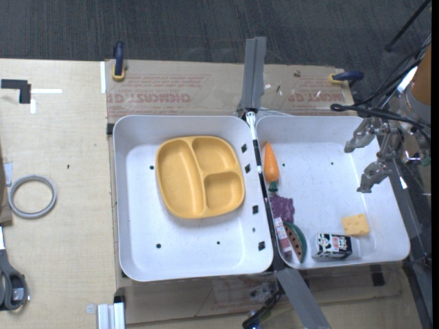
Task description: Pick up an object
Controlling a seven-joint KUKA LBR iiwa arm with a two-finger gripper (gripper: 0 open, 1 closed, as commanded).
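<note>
At the near edge of the right bin point(322, 134), a small black-and-white carton point(333, 246) is seen lying on its side, with a watermelon slice toy point(295, 242) just beside it against the divider between the bins. A little beyond the carton, a yellow cheese wedge point(355, 225) is found on the bin floor, apart from the carton. A purple grape bunch point(281, 207) is placed along the divider, and farther along the same wall an orange carrot point(271, 163) is laid lengthwise.

In the left bin point(137, 204), a yellow divided plate point(200, 177) with three compartments is set roughly at the middle.

The gripper point(368, 162) is held above the far right part of the right bin, well apart from the cheese wedge and the other objects. Its two fingers are spread apart, and nothing is gripped between them.

On the wooden bench point(55, 142) to the left, a grey tape ring point(31, 196) is seen. Beyond the bins, a sheet of cardboard point(178, 91) is clamped down by two clamps point(119, 61).
</note>
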